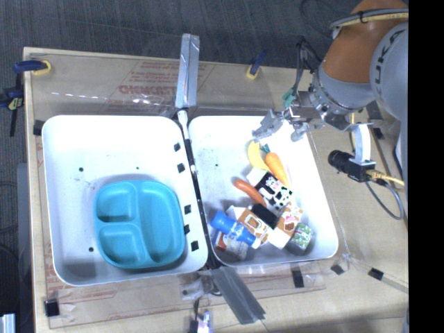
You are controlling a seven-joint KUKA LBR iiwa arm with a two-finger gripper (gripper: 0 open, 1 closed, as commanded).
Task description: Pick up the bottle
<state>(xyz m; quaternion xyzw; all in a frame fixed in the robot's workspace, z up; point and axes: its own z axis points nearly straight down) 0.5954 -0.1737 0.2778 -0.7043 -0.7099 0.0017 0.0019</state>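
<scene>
My desk [104,82] is pale wood under a clear sheet, with red printing near its far edge. Two shallow white bins sit on it side by side, touching along the middle: the left bin [62,137] and the right bin [222,137]. A blue clamp [31,66] grips the far left corner, another blue clamp [257,64] the far edge.

- The arm [374,40] is cut off at the frame's 2 o'clock corner.
- The bottle [232,229], at 5 o'clock in the right bin [215,144], lies partly under a carton [254,227].
- The cartons' print is too small to read.
- The banana [257,156] is partly hidden by the carrot [276,165].
</scene>
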